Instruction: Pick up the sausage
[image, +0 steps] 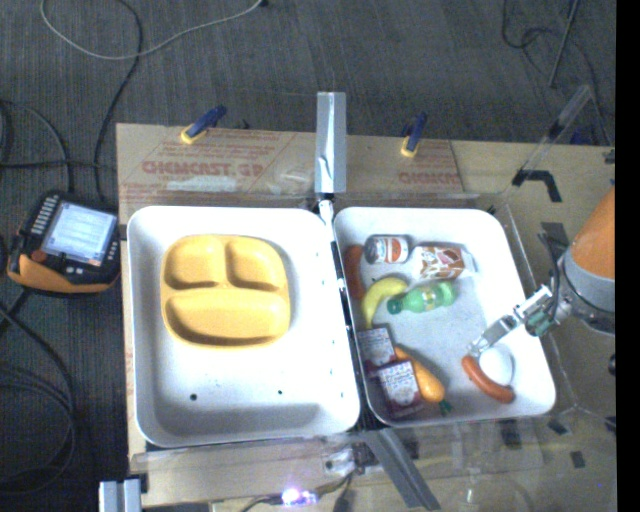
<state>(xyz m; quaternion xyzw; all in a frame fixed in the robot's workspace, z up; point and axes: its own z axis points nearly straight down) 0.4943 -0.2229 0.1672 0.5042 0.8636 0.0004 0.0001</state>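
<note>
The sausage (487, 379), a short orange-red curved link, lies in the right bin (520, 250) near its front right corner. My gripper (486, 346) reaches in from the right and hangs just above the sausage's left end, close to it or touching it. The grey wrist with its orange band (600, 250) stands beyond the bin's right wall. A second reddish link (353, 272) lies along the bin's left wall.
The right bin also holds a can (388, 248), a printed carton (441, 262), a banana (378, 296), a green bottle (425, 298), two dark packets (390, 368) and a carrot (426, 379). A yellow divided plate (227, 290) sits in the left bin (150, 400).
</note>
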